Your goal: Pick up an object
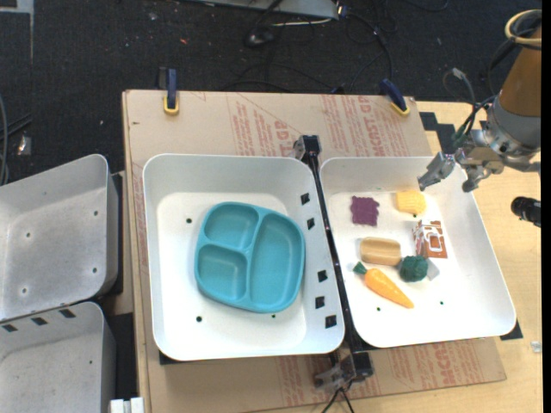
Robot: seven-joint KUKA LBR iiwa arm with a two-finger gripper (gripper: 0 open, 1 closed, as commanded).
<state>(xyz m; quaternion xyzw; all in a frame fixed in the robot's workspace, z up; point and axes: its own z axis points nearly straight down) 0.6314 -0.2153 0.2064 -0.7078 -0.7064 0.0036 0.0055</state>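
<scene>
— Two bins (164, 179), left to right?
— Teal divided plate (250, 256) in left one. Right one: purple piece (364, 210), tan block (380, 250), carrot (388, 288), yellow piece (411, 201), dark green lump (413, 268), packet (430, 237).
— Gripper (455, 172)?
— Above right bin's far corner, fingers spread wide, holding nothing.

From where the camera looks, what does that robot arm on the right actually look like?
The arm is a rounded grey tube with an orange band above the wrist. Thin cables loop along its side. At its end sits a small metal gripper with two grey fingers.
</scene>
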